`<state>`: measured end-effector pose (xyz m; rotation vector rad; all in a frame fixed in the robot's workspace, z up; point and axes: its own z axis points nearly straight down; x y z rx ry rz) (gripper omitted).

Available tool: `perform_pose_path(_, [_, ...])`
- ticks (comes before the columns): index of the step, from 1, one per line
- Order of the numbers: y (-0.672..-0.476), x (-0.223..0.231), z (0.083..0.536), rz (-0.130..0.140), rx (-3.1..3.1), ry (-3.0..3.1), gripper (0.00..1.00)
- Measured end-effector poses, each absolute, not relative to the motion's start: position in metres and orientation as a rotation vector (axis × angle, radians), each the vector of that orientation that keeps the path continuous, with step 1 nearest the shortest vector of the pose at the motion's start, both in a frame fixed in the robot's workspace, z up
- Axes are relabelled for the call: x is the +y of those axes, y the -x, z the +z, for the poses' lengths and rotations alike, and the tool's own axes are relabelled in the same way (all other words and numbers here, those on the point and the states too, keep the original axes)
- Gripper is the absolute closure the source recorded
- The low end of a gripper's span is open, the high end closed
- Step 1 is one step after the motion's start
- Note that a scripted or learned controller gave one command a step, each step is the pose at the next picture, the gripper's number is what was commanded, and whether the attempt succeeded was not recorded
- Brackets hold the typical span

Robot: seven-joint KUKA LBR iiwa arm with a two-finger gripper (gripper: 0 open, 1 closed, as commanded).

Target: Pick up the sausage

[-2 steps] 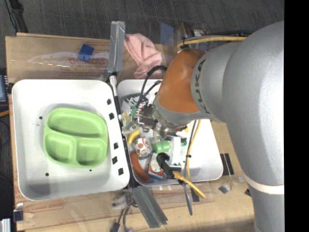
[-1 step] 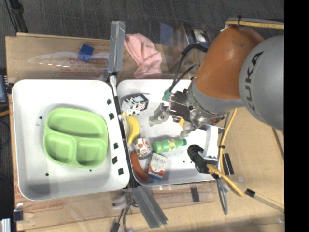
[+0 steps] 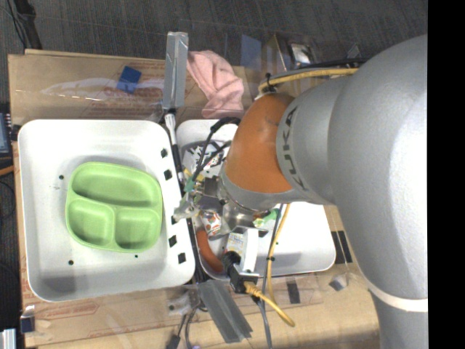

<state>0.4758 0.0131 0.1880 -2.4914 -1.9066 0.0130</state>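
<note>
From the camera view, the grey KUKA arm with its orange wrist band (image 3: 265, 147) leans low over the left edge of the right shallow white bin (image 3: 312, 257), likely because the reddish-brown sausage (image 3: 205, 257) lies tight against that bin's near-left wall. The sausage's long axis runs roughly along that wall, curving toward the bench front. The gripper (image 3: 218, 220) hangs just above it; its opening cannot be told. The left white bin (image 3: 43, 195) holds a green divided plastic tray (image 3: 114, 206)
</note>
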Motion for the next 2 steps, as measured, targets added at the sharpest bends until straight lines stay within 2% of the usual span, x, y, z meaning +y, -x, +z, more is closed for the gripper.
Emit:
perform_pose_path(1, [-0.478,-0.049,0.367,0.003,-1.782,2.587,0.0])
perform_pose_path(2, [-0.477,-0.021,0.246,0.014,-1.449,2.783,0.0])
